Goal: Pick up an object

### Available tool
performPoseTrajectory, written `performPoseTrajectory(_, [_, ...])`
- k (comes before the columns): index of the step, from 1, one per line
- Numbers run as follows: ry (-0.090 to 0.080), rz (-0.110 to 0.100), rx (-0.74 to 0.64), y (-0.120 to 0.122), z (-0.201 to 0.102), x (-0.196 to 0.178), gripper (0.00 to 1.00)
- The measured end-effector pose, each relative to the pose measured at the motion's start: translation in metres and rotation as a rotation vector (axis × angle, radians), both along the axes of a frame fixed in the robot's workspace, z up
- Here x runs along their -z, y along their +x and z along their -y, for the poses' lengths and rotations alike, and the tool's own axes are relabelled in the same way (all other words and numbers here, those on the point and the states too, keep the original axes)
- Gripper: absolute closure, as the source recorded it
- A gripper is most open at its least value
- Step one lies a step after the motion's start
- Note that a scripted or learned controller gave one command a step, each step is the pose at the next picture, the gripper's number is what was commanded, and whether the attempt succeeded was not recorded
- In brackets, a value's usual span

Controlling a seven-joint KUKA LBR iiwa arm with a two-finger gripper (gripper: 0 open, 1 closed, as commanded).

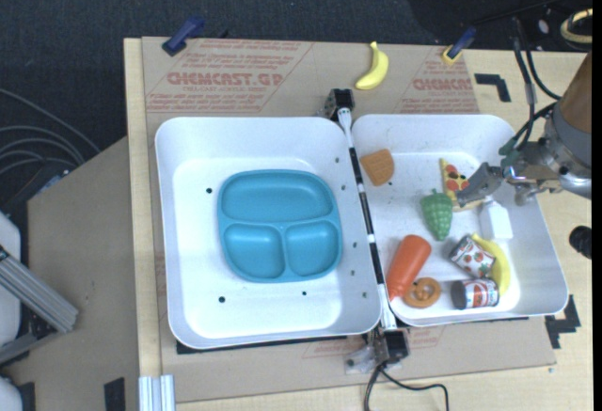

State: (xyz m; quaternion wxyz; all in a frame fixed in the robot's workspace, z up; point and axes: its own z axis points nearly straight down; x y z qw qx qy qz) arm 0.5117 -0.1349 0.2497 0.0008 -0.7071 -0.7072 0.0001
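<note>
Lowest in my view, two cans (473, 293) are lying beside a banana (497, 268), a donut (424, 292) and a carrot (408, 265) in the right bin (527, 141). I am seeing the end effector (478, 188) hovering over a pizza slice (452, 178) and green item (436, 213); its state I cannot tell. Arm cut off at right.

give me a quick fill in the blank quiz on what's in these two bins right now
1. The blue divided tray lies in the ____ bin.
2. The orange carrot lies in the ____ bin.
3. A yellow banana lies on the bench, outside both bins, beyond their ____ edge.
4. The gripper hangs over the ____ bin.

Missing words: left; right; far; right
</note>
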Motion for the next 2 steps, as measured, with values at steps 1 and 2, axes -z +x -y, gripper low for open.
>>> performPoseTrajectory(1, [0.0,-0.002,0.001,0.012,0.011,0.15,0.0])
performPoseTrajectory(2, [-0.001,0.002,0.0,0.059,0.021,0.165,0.0])
